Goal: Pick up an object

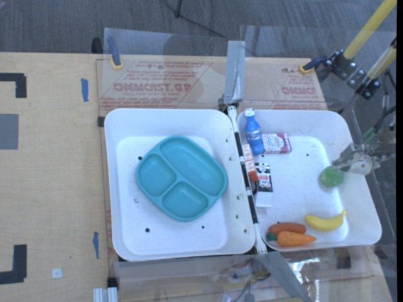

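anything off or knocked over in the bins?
Mostly tidy. The blue bottle lies on its side against the divider in the right bin, and small cartons are bunched along that wall. The teal plate sits flat in the left bin.

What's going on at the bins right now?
The gripper sits low at the right edge of the right bin, right beside a green object; a grasp isn't confirmed. A banana, carrot, blue bottle and small carton lie in that bin. The left bin holds a teal divided plate.
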Controlling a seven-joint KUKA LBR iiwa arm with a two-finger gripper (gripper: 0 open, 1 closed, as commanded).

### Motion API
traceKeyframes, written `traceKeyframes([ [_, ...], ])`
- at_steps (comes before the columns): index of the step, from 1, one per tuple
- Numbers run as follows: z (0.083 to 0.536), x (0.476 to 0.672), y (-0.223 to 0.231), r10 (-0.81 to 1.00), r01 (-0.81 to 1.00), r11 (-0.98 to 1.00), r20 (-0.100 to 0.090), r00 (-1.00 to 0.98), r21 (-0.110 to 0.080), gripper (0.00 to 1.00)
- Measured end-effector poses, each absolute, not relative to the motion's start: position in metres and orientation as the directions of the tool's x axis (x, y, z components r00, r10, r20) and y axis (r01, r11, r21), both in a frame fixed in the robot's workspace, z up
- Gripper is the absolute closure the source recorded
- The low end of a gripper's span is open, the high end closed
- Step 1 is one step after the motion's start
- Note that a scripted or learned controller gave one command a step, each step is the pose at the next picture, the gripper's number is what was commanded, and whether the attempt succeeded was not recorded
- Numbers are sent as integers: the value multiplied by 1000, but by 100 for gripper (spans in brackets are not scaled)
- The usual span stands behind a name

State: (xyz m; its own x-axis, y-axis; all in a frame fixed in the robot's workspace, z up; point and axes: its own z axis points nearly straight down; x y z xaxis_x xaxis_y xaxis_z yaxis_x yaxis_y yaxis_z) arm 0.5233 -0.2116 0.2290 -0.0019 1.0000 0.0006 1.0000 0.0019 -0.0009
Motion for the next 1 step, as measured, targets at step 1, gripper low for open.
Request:
traceKeyframes([
  [1,96,542,-217,986,986,166,10,-166,-1,0],
])
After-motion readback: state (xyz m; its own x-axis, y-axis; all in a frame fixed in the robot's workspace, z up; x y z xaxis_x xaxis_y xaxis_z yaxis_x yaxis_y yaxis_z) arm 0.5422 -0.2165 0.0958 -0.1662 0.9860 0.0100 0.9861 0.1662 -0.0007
